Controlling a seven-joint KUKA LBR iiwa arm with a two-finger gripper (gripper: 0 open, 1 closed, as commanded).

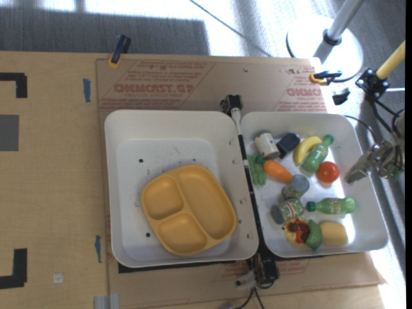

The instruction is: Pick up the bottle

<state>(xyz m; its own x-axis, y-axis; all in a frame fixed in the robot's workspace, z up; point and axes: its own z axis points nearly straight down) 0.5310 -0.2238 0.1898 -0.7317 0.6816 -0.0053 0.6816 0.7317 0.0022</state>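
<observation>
Brown cardboard (161,85) printed "CHEMCAST GP" behind the bins, green bottle (331,205) label unreadable, gripper (367,166) state unclear.

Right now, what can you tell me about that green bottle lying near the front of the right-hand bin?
The green bottle is small and looks like glossy plastic, with a pale band around its middle and a narrow neck pointing toward the left. It lies on its side on the floor of the right bin, toward the right wall. A yellow lemon-like toy lies just in front of it; whether they touch is unclear. The gripper hovers apart, by the bin's right rim.
</observation>
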